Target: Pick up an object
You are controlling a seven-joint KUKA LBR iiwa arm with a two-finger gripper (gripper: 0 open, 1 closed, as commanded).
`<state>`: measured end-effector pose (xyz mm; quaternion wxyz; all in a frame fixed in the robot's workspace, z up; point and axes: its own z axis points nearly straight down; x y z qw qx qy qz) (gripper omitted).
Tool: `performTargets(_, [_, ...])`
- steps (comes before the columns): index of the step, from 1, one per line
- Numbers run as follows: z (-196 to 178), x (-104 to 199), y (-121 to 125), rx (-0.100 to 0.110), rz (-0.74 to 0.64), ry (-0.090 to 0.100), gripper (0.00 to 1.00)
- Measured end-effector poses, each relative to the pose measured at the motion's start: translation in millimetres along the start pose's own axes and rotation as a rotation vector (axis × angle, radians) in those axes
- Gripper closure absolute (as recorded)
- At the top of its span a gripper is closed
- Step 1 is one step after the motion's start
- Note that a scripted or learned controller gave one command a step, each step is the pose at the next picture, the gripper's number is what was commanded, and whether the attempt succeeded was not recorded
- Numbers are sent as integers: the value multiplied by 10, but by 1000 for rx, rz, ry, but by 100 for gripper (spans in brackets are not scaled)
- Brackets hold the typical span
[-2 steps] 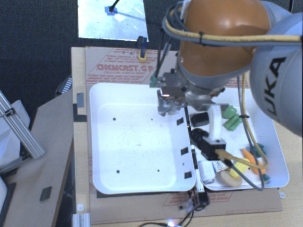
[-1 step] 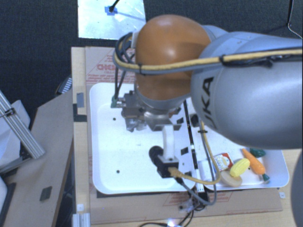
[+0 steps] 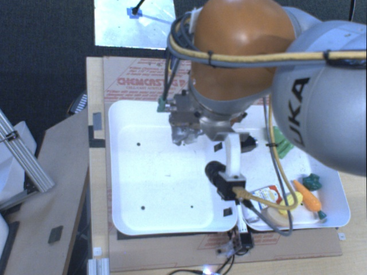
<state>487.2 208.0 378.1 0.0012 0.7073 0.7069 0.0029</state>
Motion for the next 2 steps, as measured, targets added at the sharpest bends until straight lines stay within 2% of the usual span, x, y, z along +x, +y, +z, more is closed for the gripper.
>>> performTargets(1, [6,202,-7,4,-5,-1,100])
performTargets(2, [730,264,-20,11,-2,-5,100])
